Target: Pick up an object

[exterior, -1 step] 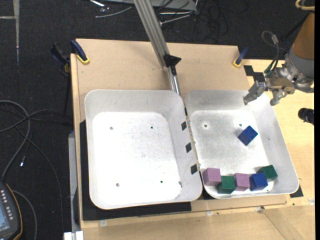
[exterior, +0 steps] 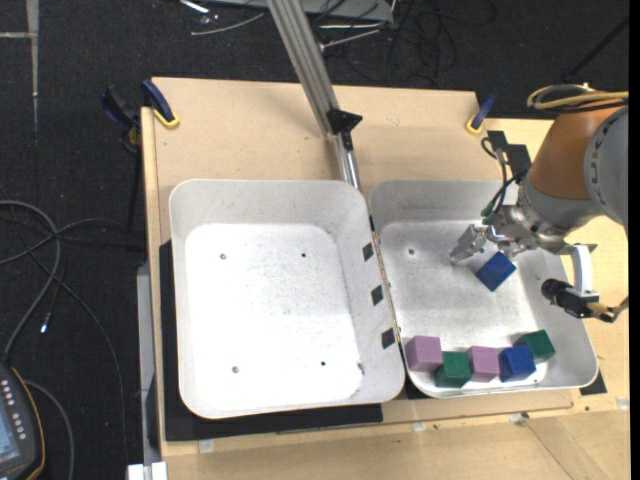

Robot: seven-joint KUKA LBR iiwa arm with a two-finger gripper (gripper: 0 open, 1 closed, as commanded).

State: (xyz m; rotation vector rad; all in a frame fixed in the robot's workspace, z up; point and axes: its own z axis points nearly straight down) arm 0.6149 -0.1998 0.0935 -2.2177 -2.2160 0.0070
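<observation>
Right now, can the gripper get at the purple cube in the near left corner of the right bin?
Probably yes, but tightly. The gripper is over the same bin, by a blue cube. The purple cube is open from above, though the bin wall and a green cube crowd its sides.

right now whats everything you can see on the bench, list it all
left bin: 1, white, left half of the bench
right bin: 1, white, right half, touching the left bin
blue cubes: 2, one mid right bin by the gripper, one in the front row
pink cubes: 2, front row of the right bin, one at the row's left end, one mid row
green cubes: 2, front row, one between the pink ones, one at the right end
clamps: 2, blue and yellow, back corners of the bench, left and right
pole: 1, grey metal, slanting in from the back
arm: 1, grey and orange, over the right bin
gripper: 1, silver, just above the mid blue cube
</observation>
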